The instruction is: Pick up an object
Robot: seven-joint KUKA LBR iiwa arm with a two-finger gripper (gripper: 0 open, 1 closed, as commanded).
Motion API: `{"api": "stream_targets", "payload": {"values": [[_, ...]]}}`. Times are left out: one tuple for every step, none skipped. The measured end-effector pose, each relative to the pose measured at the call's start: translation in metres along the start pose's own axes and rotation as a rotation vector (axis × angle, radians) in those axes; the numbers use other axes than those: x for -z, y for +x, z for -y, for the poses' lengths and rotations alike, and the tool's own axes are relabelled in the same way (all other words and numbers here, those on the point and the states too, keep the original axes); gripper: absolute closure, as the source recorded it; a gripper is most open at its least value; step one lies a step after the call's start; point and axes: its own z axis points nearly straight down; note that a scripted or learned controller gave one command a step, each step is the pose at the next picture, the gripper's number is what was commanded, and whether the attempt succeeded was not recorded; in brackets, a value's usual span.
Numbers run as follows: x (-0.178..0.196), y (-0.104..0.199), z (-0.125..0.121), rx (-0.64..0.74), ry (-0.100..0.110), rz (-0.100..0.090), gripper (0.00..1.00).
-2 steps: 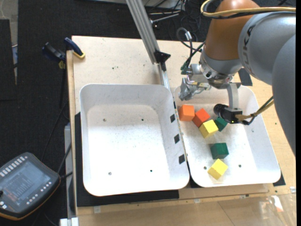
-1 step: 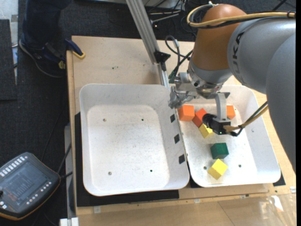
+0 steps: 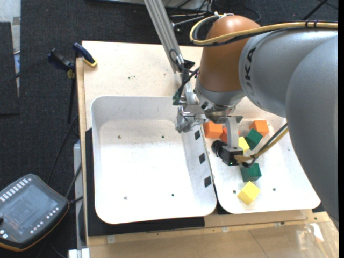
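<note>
Off the near left corner of the bench (image 3: 129, 69), a grey control pad (image 3: 24, 214) lies on the dark floor.

Right bin (image 3: 301, 198), near end: a yellow block (image 3: 248, 192) rests on the white floor, apart from the rim. Just behind it sits a dark green block (image 3: 251, 171), close by, with a sliver of floor between the two. Farther in, a second yellow block (image 3: 243, 143) and a second green block (image 3: 253, 137) touch one another. A far orange block (image 3: 262, 127) stands just behind that pair.

An orange block (image 3: 214, 129) lies toward the wall shared with the left bin (image 3: 140, 160), partly covered from above by the gripper (image 3: 207, 118).

Gripper: low over the inner side of the right bin, beside the shared wall, directly above the orange block. Whether it stands apart or together cannot be told (the wrist and the arm (image 3: 290, 52) cover it from this angle). Contact with the orange block cannot be confirmed either.

Left bin: white floor with a few dark specks. Small black marks (image 3: 202, 157) run along its right wall.

Far side: a grey metal rail (image 3: 158, 20) slants down toward the wrist. A blue and yellow clamp (image 3: 85, 55) grips the bench's far left corner.
</note>
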Motion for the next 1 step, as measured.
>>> {"api": "stream_targets", "payload": {"values": [[0.0006,-0.0034,-0.001,-0.008,-0.003,0.001,0.0]]}}
